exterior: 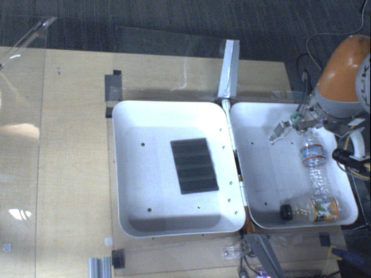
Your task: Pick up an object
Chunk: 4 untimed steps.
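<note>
**Clerk:** Item one, starting at the tool?

**Checker:** Two-finger metal gripper (280, 131), over the far half of the right shallow white bin (261, 178), pointing toward that bin's left edge. Whether it is spread or pressed together cannot be told, as it is too small and blurred. Nothing can be seen held in it. Behind it is the grey arm with its orange band (343, 68), above the bin's far right corner.

**Clerk:** Item two, nearest the tool?

**Checker:** Clear crumpled plastic bottle with a white-and-blue label (313, 155). It lies lengthwise along the right bin's right side, its far end just beside the gripper. Whether they touch cannot be told.

**Clerk:** Item three?

**Checker:** Clear plastic bottle with an orange label (322, 209) and a black cap (286, 212). It lies on its side along the right bin's near edge, body in the near right corner and cap pointing left. It meets the near end of the first bottle.

**Clerk:** Left bin?

**Checker:** Left shallow white bin (168, 105), touching the right one along their shared edge. It holds one dark grey ribbed rectangular slab (194, 165), lying flat near the centre, slightly skewed and well apart from every wall.

**Clerk:** Carrier?

**Checker:** Pale wooden bench (69, 155). A grey metal bar (229, 68) stands at the bins' far edge, above the seam between them.
</note>
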### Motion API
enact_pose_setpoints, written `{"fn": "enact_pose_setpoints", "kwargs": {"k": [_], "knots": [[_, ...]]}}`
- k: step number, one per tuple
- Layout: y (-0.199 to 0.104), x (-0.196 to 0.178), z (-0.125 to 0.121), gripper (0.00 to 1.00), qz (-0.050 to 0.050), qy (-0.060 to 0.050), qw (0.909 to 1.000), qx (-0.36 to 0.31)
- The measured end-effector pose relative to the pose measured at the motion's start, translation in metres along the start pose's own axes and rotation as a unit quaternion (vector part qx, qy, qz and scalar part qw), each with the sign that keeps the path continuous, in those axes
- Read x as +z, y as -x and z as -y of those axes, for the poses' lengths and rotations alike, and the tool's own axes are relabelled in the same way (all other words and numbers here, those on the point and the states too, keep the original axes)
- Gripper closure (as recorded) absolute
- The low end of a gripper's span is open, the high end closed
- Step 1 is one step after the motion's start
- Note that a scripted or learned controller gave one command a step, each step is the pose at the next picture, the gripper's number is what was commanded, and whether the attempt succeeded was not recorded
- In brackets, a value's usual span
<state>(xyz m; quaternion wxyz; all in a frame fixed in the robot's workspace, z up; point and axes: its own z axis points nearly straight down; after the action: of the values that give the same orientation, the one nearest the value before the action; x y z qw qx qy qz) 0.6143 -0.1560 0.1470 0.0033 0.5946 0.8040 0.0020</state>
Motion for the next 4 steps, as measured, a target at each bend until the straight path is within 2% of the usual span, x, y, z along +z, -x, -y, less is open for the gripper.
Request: {"fn": "enact_pose_setpoints", "kwargs": {"k": [1,2,3,4], "knots": [[0.044,0.040,0.016,0.00,0.000,0.001,0.9994,0.034],[0.028,0.048,0.077,0.00,0.000,-0.001,0.9984,0.057],[0.021,-0.010,0.100,0.00,0.000,0.000,0.9935,0.114],[0.003,0.057,0.129,0.00,0.002,0.004,0.9952,0.098]]}}
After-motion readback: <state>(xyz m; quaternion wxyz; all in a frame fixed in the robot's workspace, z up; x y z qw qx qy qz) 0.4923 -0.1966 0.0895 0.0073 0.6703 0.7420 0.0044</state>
